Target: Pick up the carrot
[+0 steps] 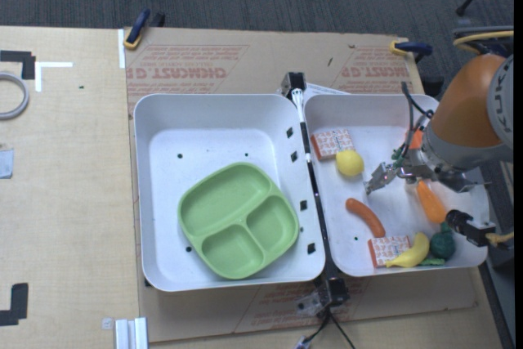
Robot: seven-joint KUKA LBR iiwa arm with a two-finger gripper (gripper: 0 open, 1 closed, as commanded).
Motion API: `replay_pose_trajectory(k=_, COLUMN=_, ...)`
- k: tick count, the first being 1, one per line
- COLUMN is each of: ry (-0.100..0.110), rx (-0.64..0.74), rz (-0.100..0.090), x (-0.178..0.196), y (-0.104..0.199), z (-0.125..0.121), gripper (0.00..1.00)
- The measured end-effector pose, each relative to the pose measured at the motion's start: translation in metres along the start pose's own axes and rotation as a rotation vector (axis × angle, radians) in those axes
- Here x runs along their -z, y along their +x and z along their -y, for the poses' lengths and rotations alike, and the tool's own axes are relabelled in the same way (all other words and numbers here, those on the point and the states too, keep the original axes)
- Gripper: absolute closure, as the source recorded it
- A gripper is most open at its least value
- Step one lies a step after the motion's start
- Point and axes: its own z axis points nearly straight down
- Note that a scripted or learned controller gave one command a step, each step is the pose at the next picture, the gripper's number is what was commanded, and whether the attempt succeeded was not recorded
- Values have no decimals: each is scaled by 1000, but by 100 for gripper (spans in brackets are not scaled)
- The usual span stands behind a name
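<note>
At the frame's right edge, a grey robot arm (pixel 474 135) with an orange band, thin cables and a metal pincer (pixel 377 178).

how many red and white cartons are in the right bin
2: one carton near the far left corner beside the lemon, another carton at the near edge beside the banana. The arm may hide more.

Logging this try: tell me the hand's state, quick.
Hand: open, holding nothing; the carrot lies in the bin beside it.

Cardboard sheet (pixel 188 61): upside-down red print, "CHEMCAST".
</note>
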Motion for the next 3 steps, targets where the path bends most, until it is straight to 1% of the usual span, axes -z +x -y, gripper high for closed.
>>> replay_pose_trajectory(k=1, ry=-2, rx=378, rz=0, x=0, y=-22, z=24, gripper=0)
replay_pose_trajectory(k=2, ry=-4, rx=375, rz=2, x=10, y=-23, z=22, gripper=100)
replay_pose_trajectory(k=3, ry=-3, rx=257, rz=2, x=137, y=49, z=-1, gripper=100)
